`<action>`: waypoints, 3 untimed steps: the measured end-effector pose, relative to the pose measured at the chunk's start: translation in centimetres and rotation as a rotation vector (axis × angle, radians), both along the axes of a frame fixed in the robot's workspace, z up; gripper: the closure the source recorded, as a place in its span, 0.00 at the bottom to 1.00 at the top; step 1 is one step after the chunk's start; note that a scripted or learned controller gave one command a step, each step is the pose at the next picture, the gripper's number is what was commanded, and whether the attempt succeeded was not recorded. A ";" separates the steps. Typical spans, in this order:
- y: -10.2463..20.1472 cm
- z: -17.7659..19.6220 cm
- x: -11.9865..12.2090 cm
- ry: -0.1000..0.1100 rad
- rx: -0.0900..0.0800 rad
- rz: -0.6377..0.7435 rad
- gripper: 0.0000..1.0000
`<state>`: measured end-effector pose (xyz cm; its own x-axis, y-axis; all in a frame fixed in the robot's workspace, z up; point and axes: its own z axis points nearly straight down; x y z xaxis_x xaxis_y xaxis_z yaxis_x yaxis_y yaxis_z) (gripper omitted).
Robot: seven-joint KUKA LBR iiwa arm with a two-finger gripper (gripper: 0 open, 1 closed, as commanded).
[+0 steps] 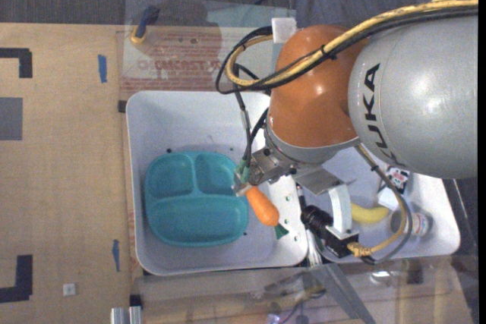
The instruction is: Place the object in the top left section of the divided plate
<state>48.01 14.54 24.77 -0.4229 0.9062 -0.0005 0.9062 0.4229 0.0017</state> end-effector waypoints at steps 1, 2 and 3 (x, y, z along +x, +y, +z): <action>0.0 0.0 0.0 0.000 0.000 0.000 0.00; 0.0 1.0 0.1 -0.002 0.000 -0.002 1.00; 1.9 2.0 3.9 0.000 0.000 -0.011 1.00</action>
<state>51.86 16.45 26.72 -0.4129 0.9108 -0.0006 0.9108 0.4129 0.0016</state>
